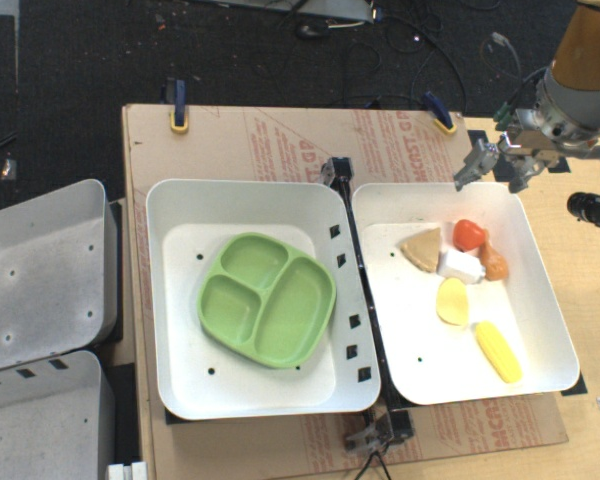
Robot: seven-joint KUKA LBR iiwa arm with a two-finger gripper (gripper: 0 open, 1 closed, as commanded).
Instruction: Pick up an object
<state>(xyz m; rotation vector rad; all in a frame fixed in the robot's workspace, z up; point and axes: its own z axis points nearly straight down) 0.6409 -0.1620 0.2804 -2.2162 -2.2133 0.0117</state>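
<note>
Red tomato [469,234] in right bin [550,298], just below the open, empty pincer [498,168].

Even, bright overhead light, slightly warm; both white bins [245,203] read clean with mild glare on their rims and only soft, short shadows under the contents. Far floor [80,38] stays dark and noisy. Focus slightly soft overall, gripper [500,163] a bit blurred.

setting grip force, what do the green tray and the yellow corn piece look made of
Green tray: likely hard moulded plastic, smooth satin finish, soft highlights on its divider ridges. Yellow corn piece: probably toy plastic or rubber, even colour, slightly glossy; too small to tell which.
</note>
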